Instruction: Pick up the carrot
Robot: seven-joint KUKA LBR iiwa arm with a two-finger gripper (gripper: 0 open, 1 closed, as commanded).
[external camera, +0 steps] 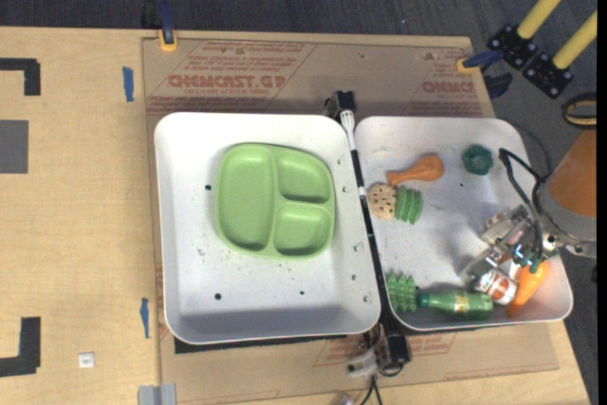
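The carrot [529, 285] is a small orange piece with a green tip, lying in the front right corner of the right bin [446, 133]. My gripper [497, 248] hangs low over that bin, just to the upper left of the carrot and close to it. A red and white can [495, 285] lies directly under the gripper, touching the carrot's left side. The arm's orange band [579, 185] sits at the right edge of the view. The gripper's metal parts and cables blur together.
The right bin also holds a green bottle [455, 303] along its front wall, a green spiky toy [403, 291], a drumstick [417, 171], a teal cap [477, 158], a cookie [381, 200] and a green ridged piece [410, 205]. A green divided plate [275, 199] lies in the left bin [190, 280].
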